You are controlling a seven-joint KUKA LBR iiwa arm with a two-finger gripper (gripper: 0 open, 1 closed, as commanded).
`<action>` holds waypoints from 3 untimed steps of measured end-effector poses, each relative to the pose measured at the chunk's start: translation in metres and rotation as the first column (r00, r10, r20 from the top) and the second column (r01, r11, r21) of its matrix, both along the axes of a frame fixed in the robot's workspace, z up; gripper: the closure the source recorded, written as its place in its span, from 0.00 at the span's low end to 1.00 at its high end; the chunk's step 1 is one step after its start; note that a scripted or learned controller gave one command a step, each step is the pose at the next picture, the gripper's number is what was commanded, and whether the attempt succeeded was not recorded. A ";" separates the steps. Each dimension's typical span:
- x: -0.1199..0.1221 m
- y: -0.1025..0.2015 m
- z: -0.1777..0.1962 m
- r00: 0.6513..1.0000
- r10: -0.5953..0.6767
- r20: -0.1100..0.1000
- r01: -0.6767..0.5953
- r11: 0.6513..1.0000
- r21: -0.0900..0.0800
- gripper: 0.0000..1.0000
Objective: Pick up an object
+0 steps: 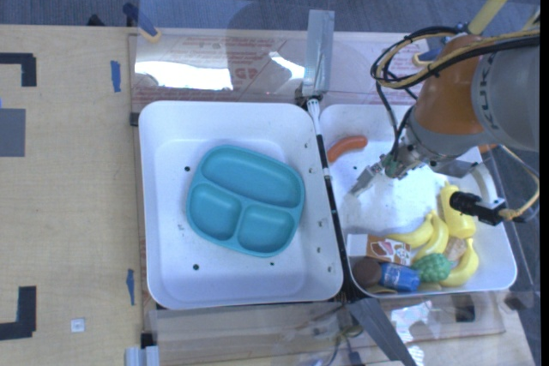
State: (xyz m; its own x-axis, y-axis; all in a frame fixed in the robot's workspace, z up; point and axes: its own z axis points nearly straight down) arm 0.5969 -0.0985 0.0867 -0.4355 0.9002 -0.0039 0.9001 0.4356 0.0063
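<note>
Over the right bin (506, 270), the gripper (371, 177) hangs spread and unladen; the sausage (346, 147) lies at its 11 o'clock, so closing now risks catching nothing.

A divided tray (246, 199) lies in the left bin (163, 133). In the right bin (506, 266), a sausage (346, 147) lies at the back, with bananas (446, 240), a can (399, 277) and broccoli (433, 267) at the front.

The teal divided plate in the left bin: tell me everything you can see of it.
The teal divided plate looks like smooth moulded plastic, rounded, with three compartments: one long one along the far side and two smaller ones nearer the camera. It lies flat, right side up, slightly rotated, near the middle of the left white bin, touching only the bin's floor.
</note>
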 end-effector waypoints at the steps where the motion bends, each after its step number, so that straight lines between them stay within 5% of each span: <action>1: 0.041 -0.002 -0.001 0.990 -0.141 -0.003 0.141 0.990 0.001 0.00; 2: 0.067 -0.005 -0.002 0.902 -0.431 -0.027 0.431 0.902 -0.008 0.00; 3: -0.006 -0.026 0.000 0.903 -0.429 -0.012 0.429 0.903 -0.001 0.00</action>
